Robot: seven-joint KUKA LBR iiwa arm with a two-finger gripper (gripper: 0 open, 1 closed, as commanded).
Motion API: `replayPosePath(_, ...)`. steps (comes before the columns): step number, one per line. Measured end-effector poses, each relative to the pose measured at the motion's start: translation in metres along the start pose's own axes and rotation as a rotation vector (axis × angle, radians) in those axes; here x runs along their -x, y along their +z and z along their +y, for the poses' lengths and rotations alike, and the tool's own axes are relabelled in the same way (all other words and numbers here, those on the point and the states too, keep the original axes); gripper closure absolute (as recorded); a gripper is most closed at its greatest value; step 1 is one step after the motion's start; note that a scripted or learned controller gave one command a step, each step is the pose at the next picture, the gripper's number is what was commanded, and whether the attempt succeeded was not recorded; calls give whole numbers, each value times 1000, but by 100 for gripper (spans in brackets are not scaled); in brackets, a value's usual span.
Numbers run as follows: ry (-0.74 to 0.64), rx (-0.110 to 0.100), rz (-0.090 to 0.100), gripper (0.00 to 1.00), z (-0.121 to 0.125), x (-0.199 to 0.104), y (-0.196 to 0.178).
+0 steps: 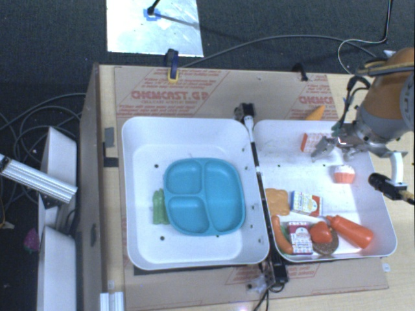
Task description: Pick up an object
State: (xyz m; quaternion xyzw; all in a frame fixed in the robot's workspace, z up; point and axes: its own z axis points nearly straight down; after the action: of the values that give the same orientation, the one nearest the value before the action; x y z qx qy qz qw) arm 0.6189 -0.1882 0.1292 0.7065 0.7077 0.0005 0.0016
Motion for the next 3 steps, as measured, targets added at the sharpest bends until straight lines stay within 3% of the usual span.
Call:
replayPosePath(1,-1,-4,2,0,50,-44,23)
replayPosePath(2,-1,-2,0,0,21,-19,45)
replayPosePath(3,-3,2,0,0,40,-31,-12)
